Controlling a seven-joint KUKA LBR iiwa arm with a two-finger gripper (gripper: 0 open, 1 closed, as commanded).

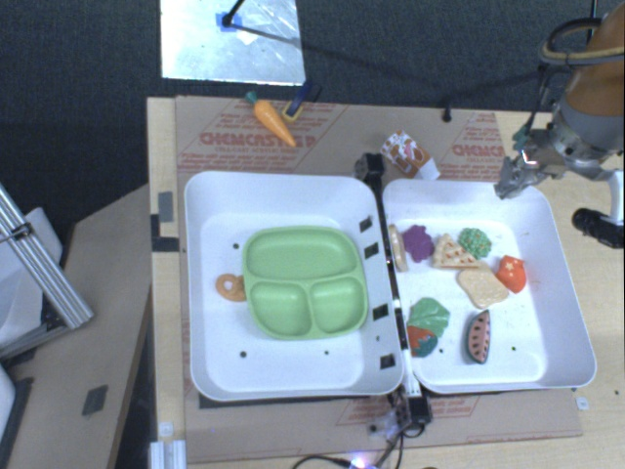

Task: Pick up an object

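Note:
My gripper [512, 180] hangs at the far right corner of the right bin [547, 360], above its rim, with nothing visible between its fingers. In that bin lie several toy foods: a purple grape bunch [419, 242], a cracker-like wedge [453, 252], a green broccoli piece [476, 240], a red-orange strawberry [512, 274], a tan bread slice [481, 287], a green leafy piece [428, 314] with a red bit under it, and a watermelon slice [477, 337]. All lie below and left of the gripper, apart from it.
The left bin [210, 262] holds a green divided plate [302, 280] and a small pretzel [230, 287]. Behind the bins, a toy carrot [273, 122] and a small wrapped snack [407, 154] lie on the cardboard. A silver sheet [232, 27] lies further back.

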